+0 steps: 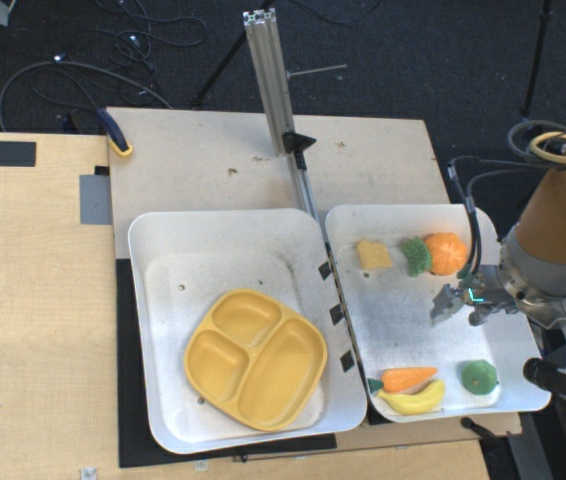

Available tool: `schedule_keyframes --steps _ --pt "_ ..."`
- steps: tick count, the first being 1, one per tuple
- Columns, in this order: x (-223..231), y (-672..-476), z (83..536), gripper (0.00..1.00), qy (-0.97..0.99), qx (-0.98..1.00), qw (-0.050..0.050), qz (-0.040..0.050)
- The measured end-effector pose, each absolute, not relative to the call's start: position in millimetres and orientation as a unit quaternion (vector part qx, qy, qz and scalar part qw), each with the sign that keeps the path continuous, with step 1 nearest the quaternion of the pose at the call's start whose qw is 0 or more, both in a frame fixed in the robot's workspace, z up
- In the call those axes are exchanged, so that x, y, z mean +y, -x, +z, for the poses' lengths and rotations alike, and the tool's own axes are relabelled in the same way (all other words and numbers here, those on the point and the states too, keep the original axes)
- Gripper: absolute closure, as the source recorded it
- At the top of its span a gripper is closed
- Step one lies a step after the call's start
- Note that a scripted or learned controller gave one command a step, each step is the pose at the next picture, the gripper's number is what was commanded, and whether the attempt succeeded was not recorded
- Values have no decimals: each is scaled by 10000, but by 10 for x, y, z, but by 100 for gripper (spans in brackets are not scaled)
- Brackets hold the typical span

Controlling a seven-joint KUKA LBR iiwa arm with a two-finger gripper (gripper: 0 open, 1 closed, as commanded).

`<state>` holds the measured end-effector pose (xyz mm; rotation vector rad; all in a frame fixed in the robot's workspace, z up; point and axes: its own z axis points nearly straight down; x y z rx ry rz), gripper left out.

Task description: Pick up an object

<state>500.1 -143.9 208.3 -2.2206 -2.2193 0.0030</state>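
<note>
Gripper (460, 305) low over the right bin (348, 230), reaching in from the right on a grey arm (548, 258) with an orange band; fingers too small and dark to judge, so open or closed cannot be told, and nothing seen held between them. Just above the gripper, toward the bin's far side: an orange round fruit (447, 253), touching a green leafy piece (417, 255) on its left. Farther left of that pair, apart from them: a pale yellow block (374, 256). Below the gripper, along the bin's near edge: a green round object (479, 376) almost straight beneath, then left of it a carrot (409, 378) lying across a banana (415, 400), the two touching. Well to the gripper's left, in the left bin (163, 238): a yellow divided plate (255, 357), three compartments, tilted relative to the bin's walls. Between the bins, behind them: an upright metal post (272, 83).
</note>
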Motion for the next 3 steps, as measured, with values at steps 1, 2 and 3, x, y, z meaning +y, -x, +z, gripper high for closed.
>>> schedule_keyframes --steps 1,2,3 --pt "-1439 -5004 2087 0 7073 -7069 5 6" --pt "-1480 -5026 1460 0 7073 -7069 42 24" --pt "-1482 -5032 960 0 7078 -7064 11 -2"
